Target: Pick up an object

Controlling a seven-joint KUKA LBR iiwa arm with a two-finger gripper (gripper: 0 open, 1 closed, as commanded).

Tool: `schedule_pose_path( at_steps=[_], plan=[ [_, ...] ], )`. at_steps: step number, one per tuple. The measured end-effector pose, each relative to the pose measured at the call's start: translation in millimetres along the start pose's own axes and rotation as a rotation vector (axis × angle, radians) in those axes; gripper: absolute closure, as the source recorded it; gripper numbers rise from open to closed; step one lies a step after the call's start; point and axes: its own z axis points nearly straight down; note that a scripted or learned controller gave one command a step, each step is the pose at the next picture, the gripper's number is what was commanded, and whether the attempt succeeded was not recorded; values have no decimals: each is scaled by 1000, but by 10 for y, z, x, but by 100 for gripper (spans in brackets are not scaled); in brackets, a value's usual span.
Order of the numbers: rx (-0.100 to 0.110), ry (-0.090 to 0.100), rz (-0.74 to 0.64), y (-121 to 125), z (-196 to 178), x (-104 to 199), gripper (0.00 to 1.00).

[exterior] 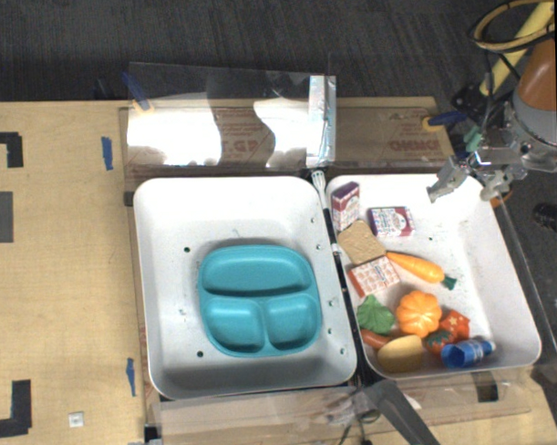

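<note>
Though printed, cartons (391, 221) defy reading.

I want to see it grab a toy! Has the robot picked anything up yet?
Not yet. Nothing is done: the carrot, pumpkin and other toys all lie in the right bin. The gripper hangs over that bin's top right corner with nothing between its fingers. Reaching down, grabbing and lifting are all left.

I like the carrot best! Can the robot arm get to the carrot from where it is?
Probably yes. The carrot lies in the open in the right bin, with nothing on top of it, and the gripper hangs over that bin's far right corner with bare floor between them.
</note>
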Motion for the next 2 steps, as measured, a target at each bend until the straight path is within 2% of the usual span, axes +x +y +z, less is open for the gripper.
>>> schedule_pose_path(
  at_steps=[1, 2],
  plan=[
    [11, 3, -56, -698, 1381, 197, 0],
    [-8, -2, -42, -277, 1814, -19, 0]
  ],
)
